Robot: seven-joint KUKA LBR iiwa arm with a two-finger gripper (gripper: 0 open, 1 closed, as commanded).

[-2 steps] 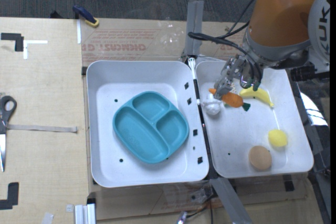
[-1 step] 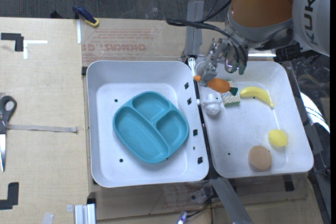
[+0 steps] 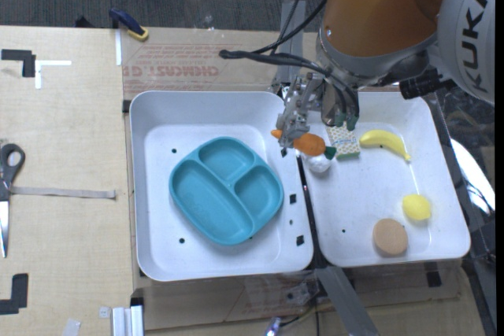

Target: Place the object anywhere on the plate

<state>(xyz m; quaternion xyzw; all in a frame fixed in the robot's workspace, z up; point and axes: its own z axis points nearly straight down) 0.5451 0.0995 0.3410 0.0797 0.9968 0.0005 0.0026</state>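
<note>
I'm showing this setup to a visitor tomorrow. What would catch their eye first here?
Probably the big orange-banded arm looming at top right, its gripper low over the seam between the two bins. Next, the blue divided plate in the left bin, then the banana in the right bin.

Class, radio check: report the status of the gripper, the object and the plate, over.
Gripper over the divider between the bins, orange object at its fingertips, grasp unconfirmed. Blue plate in left bin, nothing on it. Banana and sponge close by in right bin.
</note>
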